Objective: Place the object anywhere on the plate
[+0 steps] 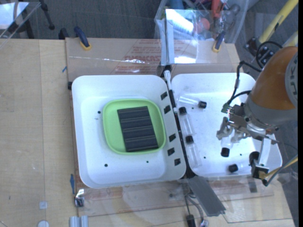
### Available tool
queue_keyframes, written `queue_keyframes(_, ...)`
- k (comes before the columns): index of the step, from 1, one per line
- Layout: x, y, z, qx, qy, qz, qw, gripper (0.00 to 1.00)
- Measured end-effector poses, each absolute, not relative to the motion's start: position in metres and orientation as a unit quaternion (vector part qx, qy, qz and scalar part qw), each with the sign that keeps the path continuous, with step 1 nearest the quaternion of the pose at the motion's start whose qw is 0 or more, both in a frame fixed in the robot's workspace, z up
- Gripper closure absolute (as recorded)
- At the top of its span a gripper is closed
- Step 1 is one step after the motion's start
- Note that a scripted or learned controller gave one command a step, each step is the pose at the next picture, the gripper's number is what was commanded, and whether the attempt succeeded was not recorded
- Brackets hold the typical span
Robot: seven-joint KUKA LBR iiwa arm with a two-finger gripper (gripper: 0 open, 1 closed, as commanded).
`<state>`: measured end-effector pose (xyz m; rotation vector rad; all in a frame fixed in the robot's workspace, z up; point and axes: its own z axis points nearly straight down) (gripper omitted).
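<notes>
At the far left of the gripper (232, 129), across the divider, sits the left bin (85, 126). In it lies the green plate (110, 126), and a dark ribbed block (137, 129) already lies flat on the plate, near its middle and inside its rim. I judge this block to be the object of the task, so the placing looks done from here.

Nearer to the gripper, just on its left, the divider (173, 122) between the bins carries a row of black clips. Past it comes the right bin (213, 86), where the gripper hangs low over the white floor. A clear tube with a black cap (191, 100) lies up and to the left of the gripper, and a second clear tube (185, 126) lies directly left, along the divider.

The metal parts at the wrist are too tangled with cable and bracket to read, so I cannot tell how far the gripper is parted. I see nothing in its hold.

To the right and above the gripper rises the arm (274, 84), grey with its orange band.

The risk, I think, is small. If the arm swings back left at low height, it may strike the divider clips or push the block off the plate. The loose cable near the wrist could also catch on the bin's edge.
</notes>
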<state>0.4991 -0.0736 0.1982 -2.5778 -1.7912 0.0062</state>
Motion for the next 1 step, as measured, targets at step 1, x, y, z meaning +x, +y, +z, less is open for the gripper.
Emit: queue_keyframes(1,0.4992,-0.0736,0.1983,-0.821,-0.57,0.0018,0.001,0.0)
